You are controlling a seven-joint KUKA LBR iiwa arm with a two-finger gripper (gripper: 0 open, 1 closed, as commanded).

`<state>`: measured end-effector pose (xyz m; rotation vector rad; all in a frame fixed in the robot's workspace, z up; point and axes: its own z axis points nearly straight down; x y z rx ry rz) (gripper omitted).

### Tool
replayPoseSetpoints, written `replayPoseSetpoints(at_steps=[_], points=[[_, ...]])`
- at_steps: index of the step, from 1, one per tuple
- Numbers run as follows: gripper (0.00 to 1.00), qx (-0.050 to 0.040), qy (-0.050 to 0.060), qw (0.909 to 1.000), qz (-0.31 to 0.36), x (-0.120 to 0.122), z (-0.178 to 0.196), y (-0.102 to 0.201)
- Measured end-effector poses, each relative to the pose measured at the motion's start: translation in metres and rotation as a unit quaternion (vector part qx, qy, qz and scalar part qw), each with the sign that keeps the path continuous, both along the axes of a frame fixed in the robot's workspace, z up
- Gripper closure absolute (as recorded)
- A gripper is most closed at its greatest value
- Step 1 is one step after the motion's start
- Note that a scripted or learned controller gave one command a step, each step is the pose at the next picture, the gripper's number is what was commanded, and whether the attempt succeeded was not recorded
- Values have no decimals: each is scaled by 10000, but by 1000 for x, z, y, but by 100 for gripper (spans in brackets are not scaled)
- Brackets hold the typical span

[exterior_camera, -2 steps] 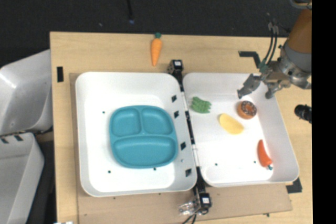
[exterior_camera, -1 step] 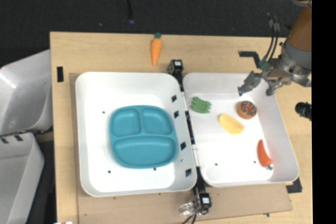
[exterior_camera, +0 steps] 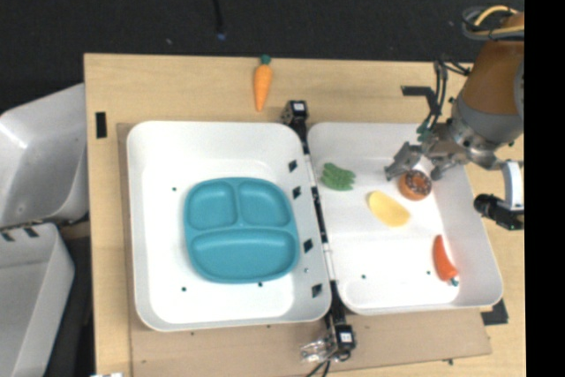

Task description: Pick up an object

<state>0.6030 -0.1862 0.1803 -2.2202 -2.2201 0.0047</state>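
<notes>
My gripper (exterior_camera: 417,172) hangs over the far part of the right bin (exterior_camera: 468,278), reaching in from the right. A small round brown-red object (exterior_camera: 414,184) sits right at the gripper's tip; I cannot tell whether it is held or just lying under the tip. Close by in the same bin lie a yellow piece (exterior_camera: 387,208), a green leafy piece (exterior_camera: 337,177) and a red-orange piece (exterior_camera: 444,259).
The left bin (exterior_camera: 150,278) holds a blue divided plate (exterior_camera: 241,229). A toy carrot (exterior_camera: 262,84) lies on the wooden bench beyond the bins. The ridge between the bins carries black clips (exterior_camera: 306,190).
</notes>
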Motion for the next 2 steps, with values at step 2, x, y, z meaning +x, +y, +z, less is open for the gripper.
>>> replayPoseSetpoints(at_steps=[2], points=[[0, -47, -75, 10000, -22, -7, -73, -11]])
